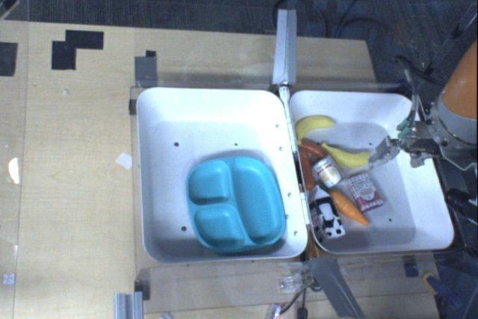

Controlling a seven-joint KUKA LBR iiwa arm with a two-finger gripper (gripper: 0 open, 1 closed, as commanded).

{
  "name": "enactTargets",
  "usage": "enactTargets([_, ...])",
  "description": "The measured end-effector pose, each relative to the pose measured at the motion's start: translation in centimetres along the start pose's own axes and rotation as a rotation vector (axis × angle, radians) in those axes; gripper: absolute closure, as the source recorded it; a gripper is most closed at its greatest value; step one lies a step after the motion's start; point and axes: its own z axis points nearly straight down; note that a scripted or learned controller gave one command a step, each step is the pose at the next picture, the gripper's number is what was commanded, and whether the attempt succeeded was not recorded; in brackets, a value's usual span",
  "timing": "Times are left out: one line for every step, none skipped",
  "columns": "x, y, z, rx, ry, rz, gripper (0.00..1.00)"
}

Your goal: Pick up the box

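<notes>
Reaching in from the right, the gripper (390,149) hangs over the right bin (429,231), and whether its fingers are apart cannot be told. The box (365,190), small and reddish, lies flat on that bin's floor just below, beside a carrot (349,208) and banana (347,155).

right bin (429,224): right half free | left: banana (340,153), carrot (349,208) crowd box (364,190)
</notes>
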Motion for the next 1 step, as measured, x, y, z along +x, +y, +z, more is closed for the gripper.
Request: enactTargets([0.87,0.07,12.35,0.001,0.000,-0.025,0.00])
